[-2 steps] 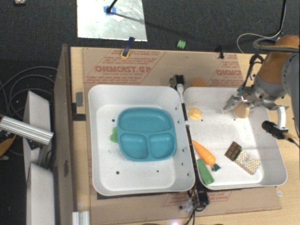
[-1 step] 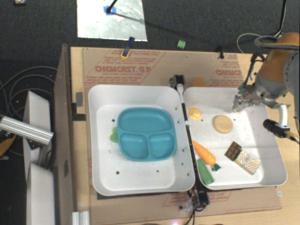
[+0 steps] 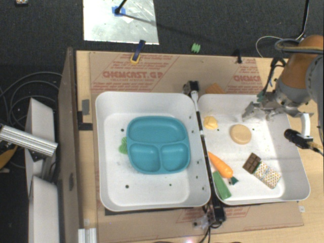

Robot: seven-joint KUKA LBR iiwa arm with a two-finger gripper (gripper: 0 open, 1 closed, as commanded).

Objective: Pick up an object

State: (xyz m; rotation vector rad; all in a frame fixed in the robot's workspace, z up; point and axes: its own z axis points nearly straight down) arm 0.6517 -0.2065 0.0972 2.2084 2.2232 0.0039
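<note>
the fingers hang spread and empty just above-right of the round cookie, seemingly poised to drop onto it.

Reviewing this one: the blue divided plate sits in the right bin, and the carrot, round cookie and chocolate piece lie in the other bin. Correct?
Not quite. The camera view shows the blue divided plate in the left bin; the carrot, round cookie and chocolate piece lie in the right bin.
</note>
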